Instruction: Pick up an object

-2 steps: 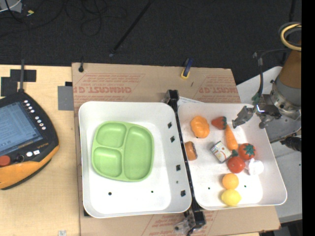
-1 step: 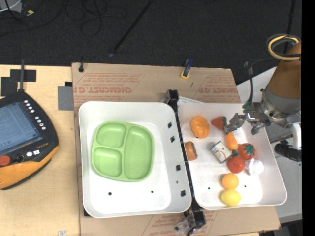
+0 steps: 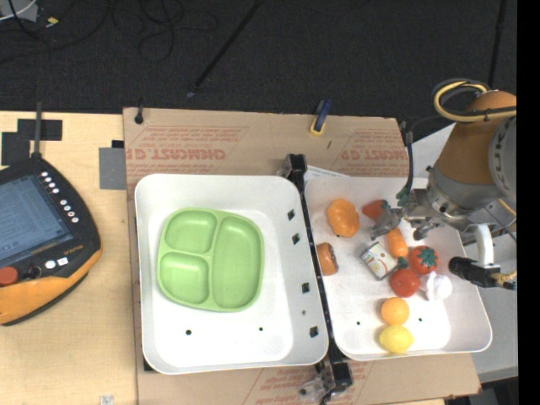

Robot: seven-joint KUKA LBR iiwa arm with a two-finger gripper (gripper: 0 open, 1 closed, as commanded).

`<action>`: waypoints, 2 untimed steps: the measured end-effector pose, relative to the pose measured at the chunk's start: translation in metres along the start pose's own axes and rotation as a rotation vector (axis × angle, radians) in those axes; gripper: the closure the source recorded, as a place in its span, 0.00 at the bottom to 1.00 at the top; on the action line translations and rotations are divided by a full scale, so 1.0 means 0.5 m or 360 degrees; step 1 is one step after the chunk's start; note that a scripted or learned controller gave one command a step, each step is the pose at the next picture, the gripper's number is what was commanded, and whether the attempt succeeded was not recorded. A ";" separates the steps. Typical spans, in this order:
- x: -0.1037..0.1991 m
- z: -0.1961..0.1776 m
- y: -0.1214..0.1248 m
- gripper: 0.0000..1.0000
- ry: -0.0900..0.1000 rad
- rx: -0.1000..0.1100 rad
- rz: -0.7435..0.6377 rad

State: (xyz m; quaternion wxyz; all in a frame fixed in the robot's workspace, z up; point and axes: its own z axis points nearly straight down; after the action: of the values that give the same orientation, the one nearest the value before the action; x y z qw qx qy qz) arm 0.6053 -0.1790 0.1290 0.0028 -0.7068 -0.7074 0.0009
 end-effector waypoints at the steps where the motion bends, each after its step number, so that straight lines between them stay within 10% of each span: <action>1: 0.006 0.087 0.001 0.00 -0.0002 -0.0001 -0.0004; 2: 0.004 0.063 0.001 1.00 -0.0002 -0.0001 -0.0002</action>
State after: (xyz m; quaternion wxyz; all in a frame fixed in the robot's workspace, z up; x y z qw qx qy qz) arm 0.6055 -0.1770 0.0974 0.0022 -0.7064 -0.7078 0.0011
